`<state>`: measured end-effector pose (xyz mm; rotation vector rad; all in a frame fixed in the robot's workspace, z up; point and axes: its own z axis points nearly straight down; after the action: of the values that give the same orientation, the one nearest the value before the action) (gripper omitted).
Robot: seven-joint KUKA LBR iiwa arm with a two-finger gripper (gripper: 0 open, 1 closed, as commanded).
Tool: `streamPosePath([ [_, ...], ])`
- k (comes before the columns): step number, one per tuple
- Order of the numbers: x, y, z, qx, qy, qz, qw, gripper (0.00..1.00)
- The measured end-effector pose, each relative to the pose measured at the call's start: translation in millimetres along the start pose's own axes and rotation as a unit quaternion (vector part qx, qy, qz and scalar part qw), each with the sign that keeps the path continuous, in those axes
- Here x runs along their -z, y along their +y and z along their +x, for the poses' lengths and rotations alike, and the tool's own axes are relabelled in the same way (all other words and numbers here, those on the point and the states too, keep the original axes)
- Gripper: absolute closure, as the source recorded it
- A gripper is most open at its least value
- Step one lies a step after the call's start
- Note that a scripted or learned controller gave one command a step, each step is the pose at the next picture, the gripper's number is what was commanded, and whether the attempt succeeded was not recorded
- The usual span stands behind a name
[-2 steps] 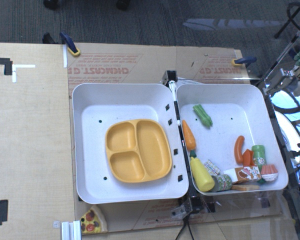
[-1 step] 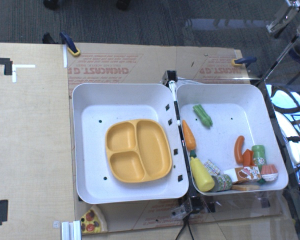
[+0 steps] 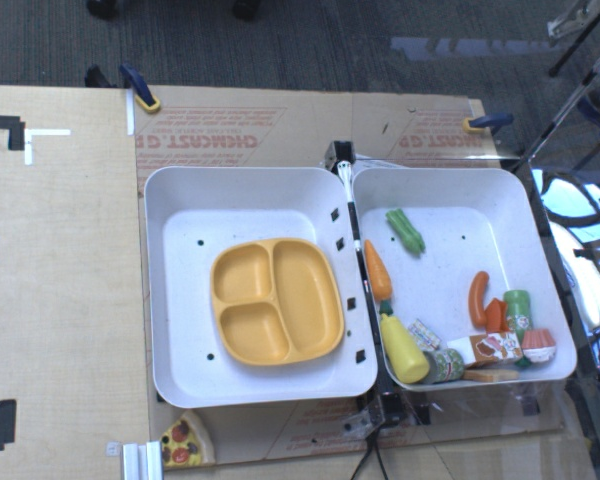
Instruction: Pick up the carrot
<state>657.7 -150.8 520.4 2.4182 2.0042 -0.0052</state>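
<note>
The carrot (image 3: 378, 274), orange with a green stub at its lower end, lies along the left wall of the right bin (image 3: 510, 190). It points up and down in the view, just above a yellow bottle (image 3: 402, 351).
A yellow divided plate (image 3: 277, 300) sits in the left bin (image 3: 180, 193). The right bin also holds a green vegetable (image 3: 405, 231), an orange sausage (image 3: 477, 297), a green can (image 3: 517, 309) and several small packets in its lower right corner. A pizza slice toy (image 3: 183, 442) lies below the left bin.
</note>
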Motion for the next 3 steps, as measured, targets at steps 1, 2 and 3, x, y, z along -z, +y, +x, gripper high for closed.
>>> streamPosePath([
  [1, 19.2, 7.0, -22.9, -0.184, 0.0, 0.0, 0.9829, 0.0],
  [2, 18.4, 9.6, -36.8, -0.368, 0.0, 0.002, 0.9298, 0.0],
  [3, 18.4, -0.5, -41.6, -0.538, 0.0, 0.003, 0.8431, 0.0],
])
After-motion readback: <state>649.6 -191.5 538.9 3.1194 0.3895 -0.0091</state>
